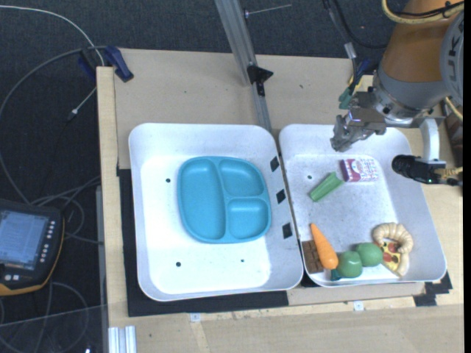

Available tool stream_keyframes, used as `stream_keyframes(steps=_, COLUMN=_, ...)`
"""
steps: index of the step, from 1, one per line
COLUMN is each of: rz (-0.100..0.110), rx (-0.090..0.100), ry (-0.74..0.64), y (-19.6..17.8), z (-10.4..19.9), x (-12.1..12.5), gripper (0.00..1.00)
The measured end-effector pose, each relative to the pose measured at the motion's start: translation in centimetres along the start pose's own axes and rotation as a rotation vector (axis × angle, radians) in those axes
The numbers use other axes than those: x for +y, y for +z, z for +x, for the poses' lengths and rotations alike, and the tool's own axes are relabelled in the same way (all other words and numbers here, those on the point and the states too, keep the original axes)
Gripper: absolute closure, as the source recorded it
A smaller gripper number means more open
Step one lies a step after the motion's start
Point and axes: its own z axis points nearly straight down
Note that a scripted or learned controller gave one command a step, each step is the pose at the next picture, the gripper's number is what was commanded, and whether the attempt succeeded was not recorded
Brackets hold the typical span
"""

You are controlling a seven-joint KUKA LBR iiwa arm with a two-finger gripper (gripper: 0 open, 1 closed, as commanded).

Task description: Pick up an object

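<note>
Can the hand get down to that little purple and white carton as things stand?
Probably yes. The hand hangs near the back of the right bin, just beside the carton. Nothing lies on top of it; the green stick lies just beside it.

Bench (pixel 199 87): pale wood top, seen from above at a slant. Directly on it: black mat (pixel 129 271) under the bins, showing along the left and front edges; left white bin (pixel 151 197), shallow, rounded corners; right white bin (pixel 419 197), same type, set just beside the left one, near edges touching or almost so. Black clips (pixel 280 195) along the seam between the bins. Blue clamp (pixel 118 63) at the back-left corner. Grey metal post (pixel 235 20) rising from the back, between the bins.
</note>
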Motion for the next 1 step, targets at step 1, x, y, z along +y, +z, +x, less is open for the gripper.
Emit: stream_keyframes(steps=1, rz=0.0, rx=0.001, ry=-0.001, y=0.25, z=5.55, x=1.34, gripper=1.0)
